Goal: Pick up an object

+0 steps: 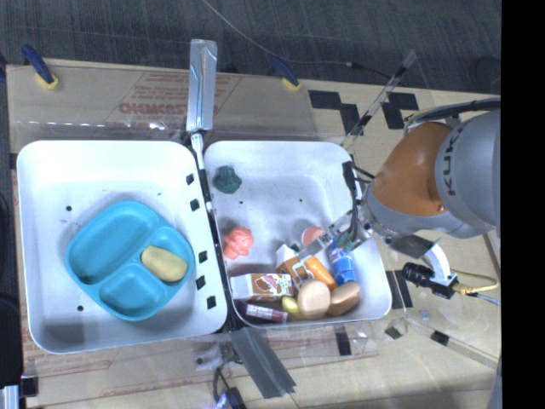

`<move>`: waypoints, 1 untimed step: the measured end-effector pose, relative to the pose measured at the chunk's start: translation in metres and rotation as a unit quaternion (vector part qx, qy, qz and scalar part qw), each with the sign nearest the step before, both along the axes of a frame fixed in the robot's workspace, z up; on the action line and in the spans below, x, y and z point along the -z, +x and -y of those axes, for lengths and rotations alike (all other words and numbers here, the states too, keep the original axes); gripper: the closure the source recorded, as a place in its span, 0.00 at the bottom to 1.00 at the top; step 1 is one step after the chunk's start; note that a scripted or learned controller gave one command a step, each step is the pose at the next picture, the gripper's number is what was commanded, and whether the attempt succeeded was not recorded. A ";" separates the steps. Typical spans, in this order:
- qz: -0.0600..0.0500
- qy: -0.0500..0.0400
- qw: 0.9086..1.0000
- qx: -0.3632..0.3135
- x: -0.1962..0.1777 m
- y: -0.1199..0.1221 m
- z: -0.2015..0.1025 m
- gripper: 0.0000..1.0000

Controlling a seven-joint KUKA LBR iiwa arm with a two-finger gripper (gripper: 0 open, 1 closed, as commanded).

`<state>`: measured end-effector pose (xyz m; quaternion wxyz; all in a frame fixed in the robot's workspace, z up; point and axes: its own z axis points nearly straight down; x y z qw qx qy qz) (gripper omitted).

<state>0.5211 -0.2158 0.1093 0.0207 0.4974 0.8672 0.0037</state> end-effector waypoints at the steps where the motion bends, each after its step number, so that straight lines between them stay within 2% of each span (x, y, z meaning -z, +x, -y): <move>1: -0.006 -0.004 0.985 -0.172 -0.001 0.020 -0.053 0.00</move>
